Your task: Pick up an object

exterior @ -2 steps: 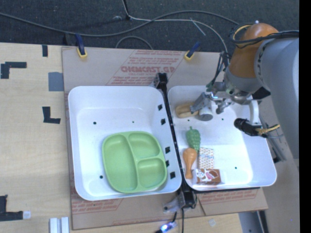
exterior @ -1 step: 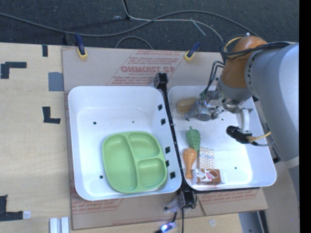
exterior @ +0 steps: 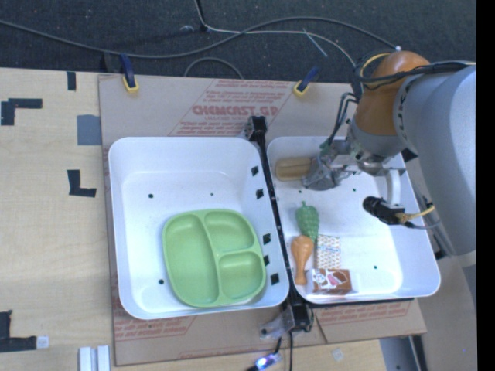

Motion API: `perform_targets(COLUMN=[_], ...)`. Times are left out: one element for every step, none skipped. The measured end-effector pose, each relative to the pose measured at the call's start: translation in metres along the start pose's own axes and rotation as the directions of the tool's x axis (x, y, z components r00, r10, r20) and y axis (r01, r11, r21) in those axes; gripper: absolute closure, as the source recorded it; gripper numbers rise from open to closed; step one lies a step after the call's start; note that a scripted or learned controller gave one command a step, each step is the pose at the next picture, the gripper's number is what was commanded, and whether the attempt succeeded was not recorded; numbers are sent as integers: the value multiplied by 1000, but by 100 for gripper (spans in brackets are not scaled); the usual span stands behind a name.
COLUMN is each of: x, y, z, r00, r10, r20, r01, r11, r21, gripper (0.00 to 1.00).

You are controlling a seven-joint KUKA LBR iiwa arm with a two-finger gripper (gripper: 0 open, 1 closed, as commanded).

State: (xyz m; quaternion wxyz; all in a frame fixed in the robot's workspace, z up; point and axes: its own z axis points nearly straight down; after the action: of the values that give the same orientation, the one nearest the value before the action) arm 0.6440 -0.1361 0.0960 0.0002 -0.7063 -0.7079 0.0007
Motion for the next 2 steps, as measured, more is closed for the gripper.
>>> perform_targets(x=[-4, -12], y=[1, 6], z=[-43, -93], r00=[1000, 1000], r10=[1, 1], r20=[-1, -1], r01=[-1, -1], r11=[1000, 1000], r21=[-3, -4], gripper=[100, 100])
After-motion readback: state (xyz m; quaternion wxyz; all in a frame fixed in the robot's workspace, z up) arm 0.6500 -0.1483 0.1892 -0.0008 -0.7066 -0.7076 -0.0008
